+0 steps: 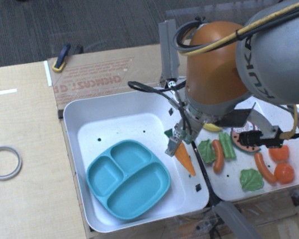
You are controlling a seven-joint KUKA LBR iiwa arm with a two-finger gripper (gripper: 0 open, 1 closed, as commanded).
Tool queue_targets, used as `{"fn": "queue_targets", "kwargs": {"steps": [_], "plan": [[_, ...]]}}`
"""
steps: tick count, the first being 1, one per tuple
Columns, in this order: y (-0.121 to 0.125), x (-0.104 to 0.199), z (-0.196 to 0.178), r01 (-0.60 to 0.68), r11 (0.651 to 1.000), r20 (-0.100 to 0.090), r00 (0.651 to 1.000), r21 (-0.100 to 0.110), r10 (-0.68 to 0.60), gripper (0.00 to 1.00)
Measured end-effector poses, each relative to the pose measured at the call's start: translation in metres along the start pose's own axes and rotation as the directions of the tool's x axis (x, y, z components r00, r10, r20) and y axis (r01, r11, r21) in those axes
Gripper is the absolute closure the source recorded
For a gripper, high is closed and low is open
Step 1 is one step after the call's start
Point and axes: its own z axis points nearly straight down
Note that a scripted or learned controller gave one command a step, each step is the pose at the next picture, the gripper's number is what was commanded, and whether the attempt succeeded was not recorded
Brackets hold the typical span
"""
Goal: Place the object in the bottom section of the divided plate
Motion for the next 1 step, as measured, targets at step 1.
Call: {"fn": "queue_targets", "kwargs": {"steps": [1], "plan": [[-0.0001, -0.0003, -0.0001, -0.001, 1.0, 0.0, 1.0, 0.0, 0.001, 0.0]]}}
